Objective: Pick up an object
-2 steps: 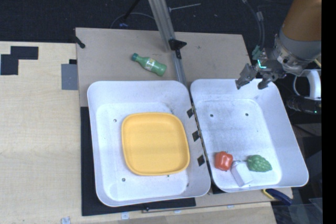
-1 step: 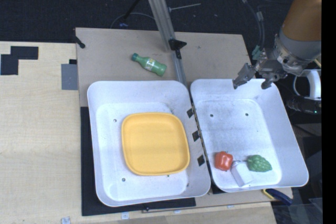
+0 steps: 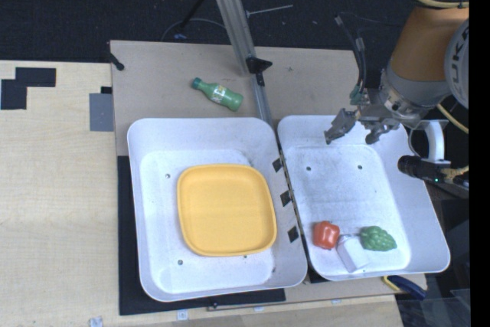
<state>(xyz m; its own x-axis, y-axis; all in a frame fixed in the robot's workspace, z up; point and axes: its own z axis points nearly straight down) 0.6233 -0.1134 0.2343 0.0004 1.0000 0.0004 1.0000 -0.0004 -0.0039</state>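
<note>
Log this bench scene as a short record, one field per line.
left bin: holds a square yellow plastic plate
right bin: red pepper toy, green leafy toy, small white block, all near its front edge
bench board: green plastic bottle lying on its side behind the left bin
gripper: open, over the right bin's back edge, holding nothing

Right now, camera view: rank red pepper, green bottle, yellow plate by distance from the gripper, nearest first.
From the gripper, fingers spread:
1. Red pepper, right bin, near front edge.
2. Green bottle, on the bench behind the left bin; roughly tied with the plate.
3. Yellow plate, left bin.
</note>
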